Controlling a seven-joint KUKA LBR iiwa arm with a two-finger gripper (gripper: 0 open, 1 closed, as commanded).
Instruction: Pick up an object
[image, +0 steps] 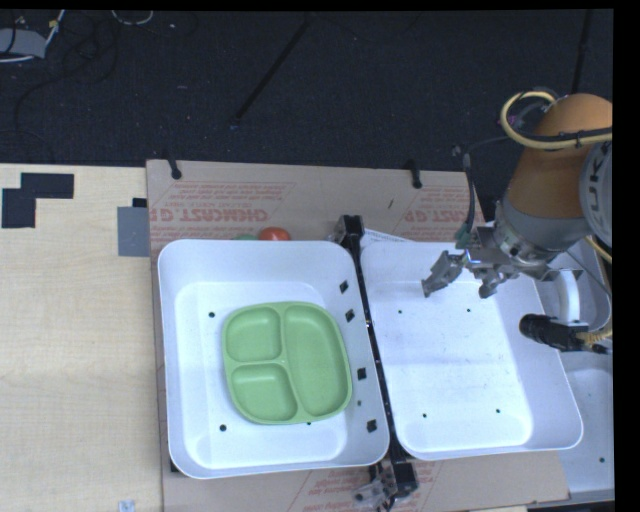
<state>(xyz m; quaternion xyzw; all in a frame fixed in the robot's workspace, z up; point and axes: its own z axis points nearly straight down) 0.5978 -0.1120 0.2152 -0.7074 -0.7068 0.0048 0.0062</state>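
My gripper (460, 278) hangs over the far edge of the right bin (470, 400), fingers spread apart with nothing between them. The one clear candidate for pick-up, a green divided plate (287, 362), lies flat in the middle of the left bin (190, 400), well apart from my gripper and across the black divider (362, 330) where the two bins meet. A small red object (274, 235) sits just beyond the far rim of the left bin, on the cardboard sheet (300, 205) on the table; beside it I see a trace of green too small to identify.

Risks noted. The plate is shallow and lies flush on the bin floor, so my fingers may find no edge to close on and could slide off its rim. A descent off its edge would press it down or tip it. Crossing to the left bin too low, I could strike the divider. Closing where I hang now would catch nothing.
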